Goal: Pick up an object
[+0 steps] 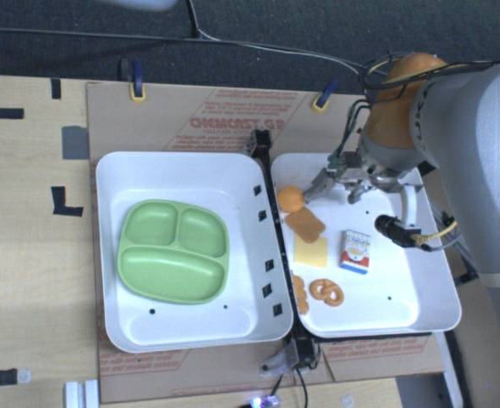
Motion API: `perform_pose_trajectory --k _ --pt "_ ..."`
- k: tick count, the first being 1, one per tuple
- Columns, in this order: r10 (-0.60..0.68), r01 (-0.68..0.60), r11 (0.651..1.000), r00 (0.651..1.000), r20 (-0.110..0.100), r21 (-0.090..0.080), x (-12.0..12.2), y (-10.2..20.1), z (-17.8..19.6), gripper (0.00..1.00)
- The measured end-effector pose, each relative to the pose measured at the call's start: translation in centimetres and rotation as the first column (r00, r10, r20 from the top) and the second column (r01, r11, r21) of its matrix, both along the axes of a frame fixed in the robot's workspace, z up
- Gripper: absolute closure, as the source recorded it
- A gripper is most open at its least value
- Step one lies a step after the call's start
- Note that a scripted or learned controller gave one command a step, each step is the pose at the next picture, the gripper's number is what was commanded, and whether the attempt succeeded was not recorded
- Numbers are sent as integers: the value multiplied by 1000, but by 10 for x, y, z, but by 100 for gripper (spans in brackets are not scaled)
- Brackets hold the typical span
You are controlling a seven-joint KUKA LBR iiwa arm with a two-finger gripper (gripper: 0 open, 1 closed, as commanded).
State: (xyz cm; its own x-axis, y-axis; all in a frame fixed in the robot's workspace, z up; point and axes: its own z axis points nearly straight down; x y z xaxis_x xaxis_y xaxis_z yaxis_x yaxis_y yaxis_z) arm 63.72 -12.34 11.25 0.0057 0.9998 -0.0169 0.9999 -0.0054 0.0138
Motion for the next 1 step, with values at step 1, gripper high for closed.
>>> perform_pose_trajectory --k 1 --pt "3 -3 1000 1000 -12 11 -2 5 4 100"
